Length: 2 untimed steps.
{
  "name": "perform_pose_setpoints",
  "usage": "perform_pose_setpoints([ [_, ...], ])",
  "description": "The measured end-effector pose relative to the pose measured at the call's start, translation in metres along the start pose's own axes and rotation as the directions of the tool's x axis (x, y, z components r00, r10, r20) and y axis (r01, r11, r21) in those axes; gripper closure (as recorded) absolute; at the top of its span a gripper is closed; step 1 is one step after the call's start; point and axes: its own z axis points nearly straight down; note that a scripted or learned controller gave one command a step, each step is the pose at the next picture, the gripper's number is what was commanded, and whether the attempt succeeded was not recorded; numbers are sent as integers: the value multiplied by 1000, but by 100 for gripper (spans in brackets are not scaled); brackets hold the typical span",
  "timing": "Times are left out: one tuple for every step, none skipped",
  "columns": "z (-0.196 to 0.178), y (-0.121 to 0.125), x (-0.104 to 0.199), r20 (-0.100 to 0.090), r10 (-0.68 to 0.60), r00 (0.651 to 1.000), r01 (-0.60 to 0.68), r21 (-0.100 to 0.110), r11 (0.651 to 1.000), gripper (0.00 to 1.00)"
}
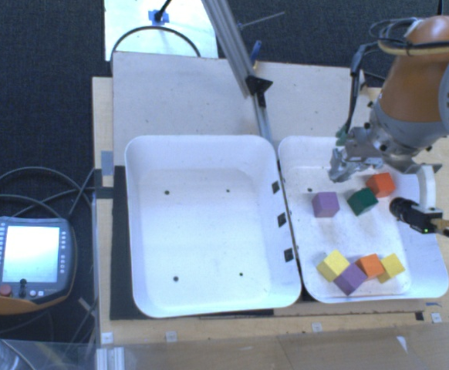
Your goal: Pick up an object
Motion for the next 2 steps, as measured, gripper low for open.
perform_pose_setpoints([
  [0, 21, 54, 0, 0, 1000, 0, 0, 1000, 100],
  [21, 31, 112, 0, 0, 1000, 0, 3, 1000, 100],
])
